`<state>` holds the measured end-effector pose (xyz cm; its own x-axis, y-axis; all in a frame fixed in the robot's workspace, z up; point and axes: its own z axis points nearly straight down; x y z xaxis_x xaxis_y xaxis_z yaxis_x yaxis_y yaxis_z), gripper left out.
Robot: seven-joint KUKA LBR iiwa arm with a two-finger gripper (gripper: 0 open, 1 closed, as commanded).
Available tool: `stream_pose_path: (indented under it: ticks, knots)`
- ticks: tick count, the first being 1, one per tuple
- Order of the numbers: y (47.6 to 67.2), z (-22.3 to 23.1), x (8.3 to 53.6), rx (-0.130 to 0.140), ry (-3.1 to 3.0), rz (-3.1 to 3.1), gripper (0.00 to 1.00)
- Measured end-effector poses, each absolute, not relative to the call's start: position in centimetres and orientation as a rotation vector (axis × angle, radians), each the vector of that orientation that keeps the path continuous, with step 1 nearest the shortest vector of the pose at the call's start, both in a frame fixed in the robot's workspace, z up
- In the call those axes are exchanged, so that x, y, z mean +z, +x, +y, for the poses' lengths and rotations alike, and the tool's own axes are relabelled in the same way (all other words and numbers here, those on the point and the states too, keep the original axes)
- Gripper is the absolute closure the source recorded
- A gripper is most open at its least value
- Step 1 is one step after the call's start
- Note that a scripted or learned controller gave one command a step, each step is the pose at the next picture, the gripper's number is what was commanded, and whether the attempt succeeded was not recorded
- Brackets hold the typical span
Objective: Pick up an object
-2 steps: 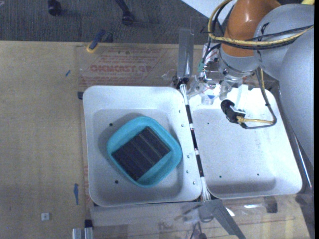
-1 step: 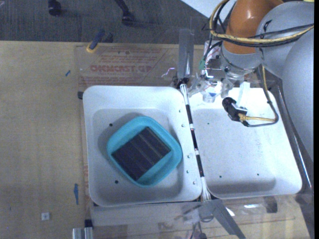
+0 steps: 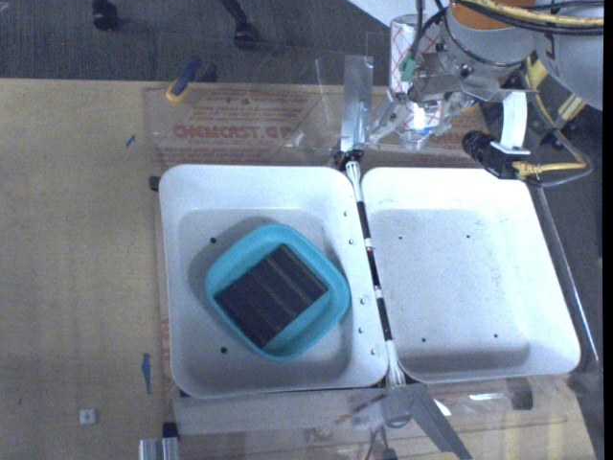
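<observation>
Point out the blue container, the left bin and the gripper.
blue container (image 3: pixel 326 271): camera view, on its blue rim at the right side.
left bin (image 3: pixel 192 199): camera view, on bare white wall near its upper left corner.
gripper (image 3: pixel 419 121): camera view, at its tip above the right bin's far edge.

We see a blue dish (image 3: pixel 278 291) with rounded corners and a dark ribbed square inside, lying flat and turned diagonally on the floor of the left bin (image 3: pixel 182 209).
</observation>
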<state>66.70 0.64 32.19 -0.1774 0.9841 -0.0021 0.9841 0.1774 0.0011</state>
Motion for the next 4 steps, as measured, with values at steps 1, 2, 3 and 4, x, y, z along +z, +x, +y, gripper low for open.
stream_pose_path:
  ticks: [1, 2, 3, 4]
  knots:
    - [64.5, 1.2, 39.3, 0.002, 1.580, 2.709, 1.00]
    - [64.6, 1.3, 40.4, 0.004, 1.575, 2.705, 1.00]
    - [66.7, 3.9, 37.0, -0.001, 1.454, 2.785, 1.00]
    - [62.3, 0.5, 41.5, 0.001, 0.881, 3.013, 1.00]
